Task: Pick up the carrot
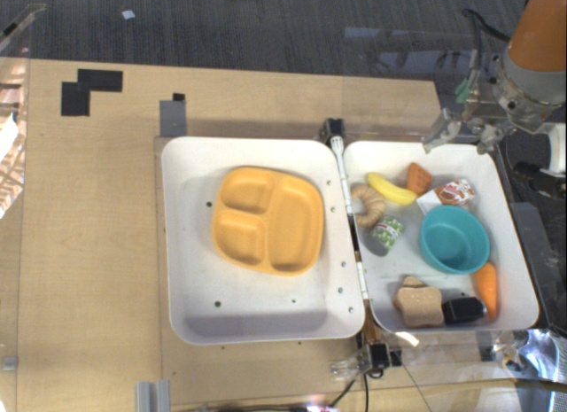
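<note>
Grey arm with orange band [542, 20] hovering over right white bin's [523, 299] far corner; gripper [469, 127] state: cannot tell. Tapered orange carrot [486, 287] lying by near-right wall, beside teal bowl [454, 239]. Approach step; next, crossing bin, descending over carrot.

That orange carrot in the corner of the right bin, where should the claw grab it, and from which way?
Probably across the carrot's thicker middle, coming straight down from above. It lies flat, its length running along the bin wall, with the teal bowl on its other side, so the fingers have little room on either flank. The gripper is at the bin's far edge.
</note>
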### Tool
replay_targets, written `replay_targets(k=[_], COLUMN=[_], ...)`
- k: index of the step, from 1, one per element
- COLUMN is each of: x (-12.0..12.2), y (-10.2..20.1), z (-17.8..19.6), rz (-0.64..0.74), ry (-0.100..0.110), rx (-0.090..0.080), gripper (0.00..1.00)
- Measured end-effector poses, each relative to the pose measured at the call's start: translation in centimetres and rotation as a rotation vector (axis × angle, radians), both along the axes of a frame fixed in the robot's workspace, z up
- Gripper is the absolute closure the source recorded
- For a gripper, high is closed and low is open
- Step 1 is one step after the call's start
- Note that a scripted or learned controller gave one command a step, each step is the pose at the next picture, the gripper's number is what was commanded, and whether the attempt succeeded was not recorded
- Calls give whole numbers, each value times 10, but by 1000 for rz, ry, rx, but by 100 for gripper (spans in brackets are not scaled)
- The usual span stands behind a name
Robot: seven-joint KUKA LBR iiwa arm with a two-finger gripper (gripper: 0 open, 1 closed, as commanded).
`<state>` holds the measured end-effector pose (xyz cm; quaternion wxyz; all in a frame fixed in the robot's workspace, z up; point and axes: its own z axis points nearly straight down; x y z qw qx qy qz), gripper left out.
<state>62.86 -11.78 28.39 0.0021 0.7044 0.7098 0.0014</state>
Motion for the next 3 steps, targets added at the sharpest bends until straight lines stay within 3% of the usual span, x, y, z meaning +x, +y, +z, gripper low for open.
replay_targets(k=[1, 2, 3], x=[28, 37, 16], y=[-17, -14, -7], z=[-116, -174, -192], rz=[209, 283, 449], ry=[9, -23, -11], rx=[1, -7, -8], gripper=[0, 0, 0])
